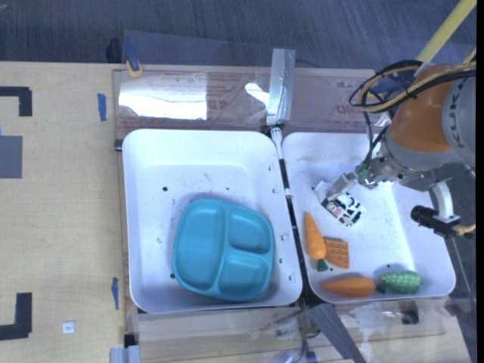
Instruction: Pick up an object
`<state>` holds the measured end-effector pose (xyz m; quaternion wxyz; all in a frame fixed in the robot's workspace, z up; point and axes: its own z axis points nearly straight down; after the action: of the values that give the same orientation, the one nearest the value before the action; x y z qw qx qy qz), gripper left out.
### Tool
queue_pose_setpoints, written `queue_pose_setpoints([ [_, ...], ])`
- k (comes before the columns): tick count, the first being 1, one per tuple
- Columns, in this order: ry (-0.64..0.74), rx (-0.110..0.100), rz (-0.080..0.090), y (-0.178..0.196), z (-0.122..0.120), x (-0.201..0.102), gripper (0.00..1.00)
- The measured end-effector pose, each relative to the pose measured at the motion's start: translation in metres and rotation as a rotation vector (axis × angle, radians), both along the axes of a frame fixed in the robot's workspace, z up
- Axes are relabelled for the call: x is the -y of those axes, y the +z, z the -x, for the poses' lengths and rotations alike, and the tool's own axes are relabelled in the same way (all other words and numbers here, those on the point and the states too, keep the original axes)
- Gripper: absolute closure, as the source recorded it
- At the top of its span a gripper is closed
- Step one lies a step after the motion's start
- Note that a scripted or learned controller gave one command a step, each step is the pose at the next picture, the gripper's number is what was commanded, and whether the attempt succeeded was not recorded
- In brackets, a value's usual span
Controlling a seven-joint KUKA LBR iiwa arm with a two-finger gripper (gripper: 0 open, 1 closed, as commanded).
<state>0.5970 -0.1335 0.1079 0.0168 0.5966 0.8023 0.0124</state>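
Seemingly pinching a small black-and-white object [343,207], though its fingers are too small to tell for sure, the pincer [338,195] hangs over the right bin [423,203], carrots and waffle lying below toward the near rim.

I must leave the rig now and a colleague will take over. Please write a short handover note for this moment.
Gripper: low in the right bin, at a small black-and-white object; open or shut cannot be judged, and no grasp is confirmed.
Right bin also holds two carrots, a waffle-like piece and a green object.
Left bin: a blue divided plate.
Done: nothing visibly lifted.
Left: grasp one object and lift it.
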Motion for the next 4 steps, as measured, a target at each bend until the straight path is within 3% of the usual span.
queue_pose_setpoints([
  [1, 0.059, 0.014, 0.015, 0.001, 0.012, -0.016, 0.00],
  [2, 0.118, 0.003, 0.014, 0.001, -0.028, -0.031, 0.00],
  [3, -0.090, -0.032, -0.002, 0.082, -0.072, -0.056, 0.00],
  [4, 0.043, -0.034, 0.002, -0.002, -0.059, -0.037, 0.00],
])
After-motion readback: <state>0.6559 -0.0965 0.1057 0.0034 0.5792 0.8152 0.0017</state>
